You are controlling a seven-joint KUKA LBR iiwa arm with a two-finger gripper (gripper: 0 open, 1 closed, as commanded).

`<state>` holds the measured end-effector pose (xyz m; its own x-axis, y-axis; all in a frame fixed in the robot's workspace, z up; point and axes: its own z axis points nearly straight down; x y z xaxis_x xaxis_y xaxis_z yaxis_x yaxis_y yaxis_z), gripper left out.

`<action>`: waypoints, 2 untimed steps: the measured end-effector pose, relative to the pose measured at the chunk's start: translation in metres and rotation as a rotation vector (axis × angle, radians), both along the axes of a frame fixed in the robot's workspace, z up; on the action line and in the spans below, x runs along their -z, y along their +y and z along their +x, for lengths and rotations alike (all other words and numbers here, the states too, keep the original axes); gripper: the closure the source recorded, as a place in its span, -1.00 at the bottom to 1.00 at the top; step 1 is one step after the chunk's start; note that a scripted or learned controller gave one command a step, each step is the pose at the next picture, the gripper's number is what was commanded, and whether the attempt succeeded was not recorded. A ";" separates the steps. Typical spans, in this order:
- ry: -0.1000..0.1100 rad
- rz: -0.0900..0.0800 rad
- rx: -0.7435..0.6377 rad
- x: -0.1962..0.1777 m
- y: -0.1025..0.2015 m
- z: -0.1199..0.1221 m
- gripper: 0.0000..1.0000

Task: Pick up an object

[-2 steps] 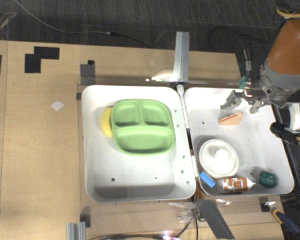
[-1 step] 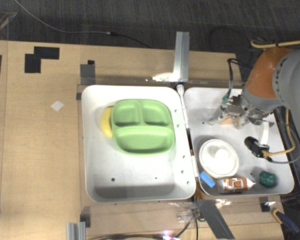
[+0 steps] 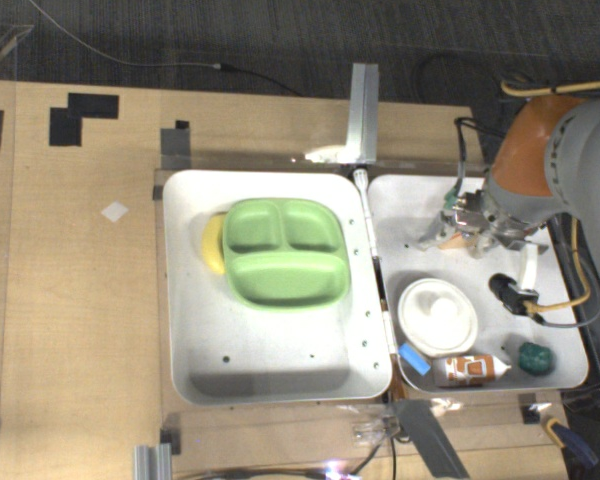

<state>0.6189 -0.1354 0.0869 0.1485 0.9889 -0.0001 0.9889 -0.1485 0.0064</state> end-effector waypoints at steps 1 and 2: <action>-0.001 -0.001 -0.031 -0.001 -0.025 0.052 -1.00; -0.007 -0.004 -0.039 -0.014 -0.024 0.055 1.00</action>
<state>0.6736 -0.1590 0.1010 0.1097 0.9940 -0.0030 0.9939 -0.1097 0.0138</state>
